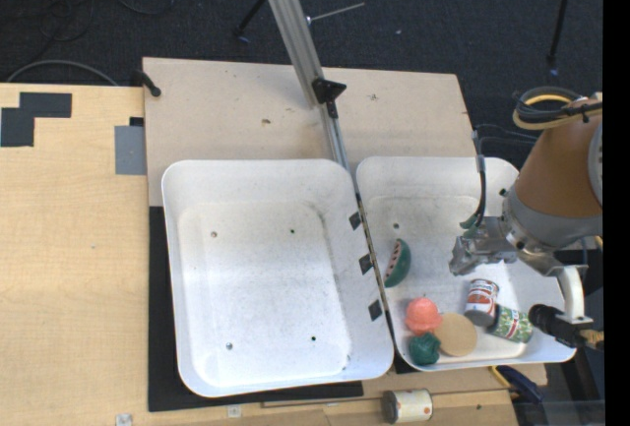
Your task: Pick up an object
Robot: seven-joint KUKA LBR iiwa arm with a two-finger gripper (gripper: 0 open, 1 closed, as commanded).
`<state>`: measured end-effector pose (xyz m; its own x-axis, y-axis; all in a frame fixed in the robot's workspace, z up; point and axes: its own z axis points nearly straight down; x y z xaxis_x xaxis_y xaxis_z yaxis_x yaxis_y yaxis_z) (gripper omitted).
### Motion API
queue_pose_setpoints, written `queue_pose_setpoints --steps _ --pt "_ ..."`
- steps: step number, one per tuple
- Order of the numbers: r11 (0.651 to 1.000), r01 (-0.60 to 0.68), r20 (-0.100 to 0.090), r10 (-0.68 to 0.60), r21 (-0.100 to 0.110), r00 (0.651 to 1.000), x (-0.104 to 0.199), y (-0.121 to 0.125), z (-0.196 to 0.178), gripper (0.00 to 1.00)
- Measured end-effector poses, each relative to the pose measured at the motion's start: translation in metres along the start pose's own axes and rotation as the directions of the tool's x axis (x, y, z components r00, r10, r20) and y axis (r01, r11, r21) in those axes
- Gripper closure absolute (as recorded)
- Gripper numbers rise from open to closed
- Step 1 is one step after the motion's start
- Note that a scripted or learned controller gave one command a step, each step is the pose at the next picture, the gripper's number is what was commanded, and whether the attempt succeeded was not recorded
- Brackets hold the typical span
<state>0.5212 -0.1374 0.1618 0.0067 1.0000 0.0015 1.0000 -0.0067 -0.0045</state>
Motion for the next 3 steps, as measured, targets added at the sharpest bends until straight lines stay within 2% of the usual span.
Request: queue_pose_setpoints --steps 2,3 --pt "1.000 0.008 0.002 -0.008 -0.007 1.000 0.005 -0.007 -0.099 1.00" --pt "1.000 0.011 0.000 -0.011 -0.003 1.000 0.055 0.010 -0.100 1.00"
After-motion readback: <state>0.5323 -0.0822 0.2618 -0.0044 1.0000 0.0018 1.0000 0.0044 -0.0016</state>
